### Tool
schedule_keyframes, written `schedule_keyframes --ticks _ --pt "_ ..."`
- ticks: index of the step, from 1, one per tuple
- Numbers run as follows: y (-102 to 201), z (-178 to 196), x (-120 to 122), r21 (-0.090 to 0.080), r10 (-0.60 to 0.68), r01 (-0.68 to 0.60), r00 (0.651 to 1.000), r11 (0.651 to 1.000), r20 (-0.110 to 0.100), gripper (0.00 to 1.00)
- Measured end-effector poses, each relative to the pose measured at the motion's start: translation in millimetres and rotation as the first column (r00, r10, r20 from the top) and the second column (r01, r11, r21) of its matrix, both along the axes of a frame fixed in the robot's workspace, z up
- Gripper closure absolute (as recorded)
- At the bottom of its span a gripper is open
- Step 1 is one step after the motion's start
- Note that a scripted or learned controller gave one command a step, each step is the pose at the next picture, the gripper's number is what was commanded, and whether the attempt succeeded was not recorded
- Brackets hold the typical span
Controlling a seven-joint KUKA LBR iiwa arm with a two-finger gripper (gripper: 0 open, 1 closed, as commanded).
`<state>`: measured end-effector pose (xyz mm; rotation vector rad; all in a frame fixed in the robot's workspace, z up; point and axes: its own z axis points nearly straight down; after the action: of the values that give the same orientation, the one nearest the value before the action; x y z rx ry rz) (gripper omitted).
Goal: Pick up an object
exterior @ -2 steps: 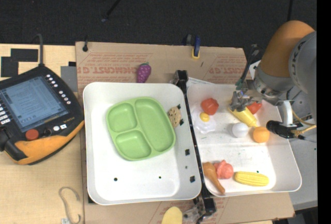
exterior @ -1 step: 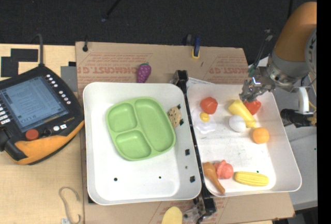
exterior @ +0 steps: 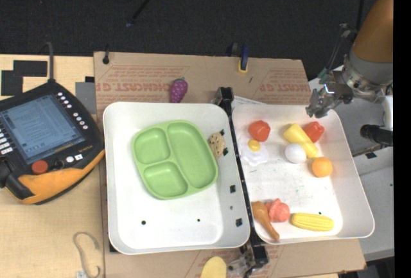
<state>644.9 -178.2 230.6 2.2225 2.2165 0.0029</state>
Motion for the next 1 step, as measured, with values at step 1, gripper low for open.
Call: schedule_keyframes --ticks 1 --pt "44.2 5.3 -40.9 0.003 0.003 -0.003 1.0 1.0 -0.008 1.0"
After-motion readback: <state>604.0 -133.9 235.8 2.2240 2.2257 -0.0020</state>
